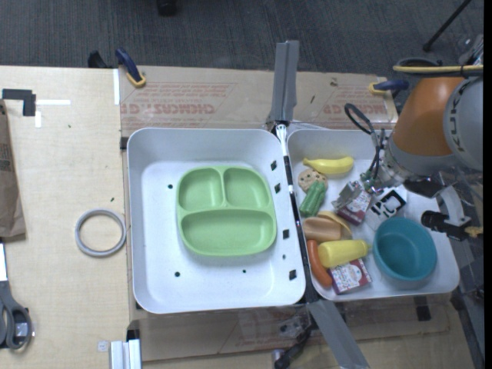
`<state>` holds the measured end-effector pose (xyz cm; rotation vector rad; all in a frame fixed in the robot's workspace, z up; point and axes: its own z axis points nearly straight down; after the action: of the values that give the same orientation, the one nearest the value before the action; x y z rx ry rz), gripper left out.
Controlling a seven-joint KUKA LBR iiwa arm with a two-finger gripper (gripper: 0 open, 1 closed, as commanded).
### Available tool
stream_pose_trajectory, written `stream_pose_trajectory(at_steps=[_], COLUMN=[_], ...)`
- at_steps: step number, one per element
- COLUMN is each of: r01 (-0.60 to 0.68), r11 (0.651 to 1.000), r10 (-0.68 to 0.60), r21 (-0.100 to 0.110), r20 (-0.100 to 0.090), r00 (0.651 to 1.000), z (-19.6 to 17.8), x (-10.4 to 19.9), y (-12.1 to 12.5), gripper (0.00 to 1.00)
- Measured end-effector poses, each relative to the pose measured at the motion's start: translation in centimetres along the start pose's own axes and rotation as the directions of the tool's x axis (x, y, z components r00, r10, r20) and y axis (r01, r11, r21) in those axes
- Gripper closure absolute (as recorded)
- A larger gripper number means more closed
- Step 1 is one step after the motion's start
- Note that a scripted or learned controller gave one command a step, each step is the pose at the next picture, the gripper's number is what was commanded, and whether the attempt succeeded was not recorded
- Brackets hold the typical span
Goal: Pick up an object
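The right bin [327, 140] holds several toy foods: a yellow banana [329, 164], a round cookie [310, 179], a green pickle [314, 197], a tan bun [323, 227], a yellow block [342, 251], an orange carrot [317, 264], a red packet [351, 276] and a blue bowl [405, 250]. My gripper [360, 194] is low in the middle of this bin, right over a small grey-and-red packet [351, 207]. The wrist hides how it meets the packet. The arm with its orange band [430, 114] comes in from the right.
The left bin [138, 206] holds a green divided plate [227, 210]. On the wooden bench to the left lie a grey ring [101, 231] and scissors [14, 325]. A blue clamp [131, 66] sits at the back.
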<state>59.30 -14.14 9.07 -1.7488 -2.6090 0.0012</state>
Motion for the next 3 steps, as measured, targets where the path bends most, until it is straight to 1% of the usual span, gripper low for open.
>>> stream_pose_trajectory(at_steps=[1,2,3], r01=[-0.003,-0.293,-0.292], r11=[1.0,0.956,0.956], r10=[0.003,0.293,0.292], r21=[-0.001,0.002,0.002], r20=[0.001,0.001,0.001], r00=[1.0,0.956,0.956], z=[-0.8,-13.5,-13.5], x=[-0.1,-3.4,-3.3], y=[0.0,-0.7,-0.6], gripper=[1.0,1.0,0.0])
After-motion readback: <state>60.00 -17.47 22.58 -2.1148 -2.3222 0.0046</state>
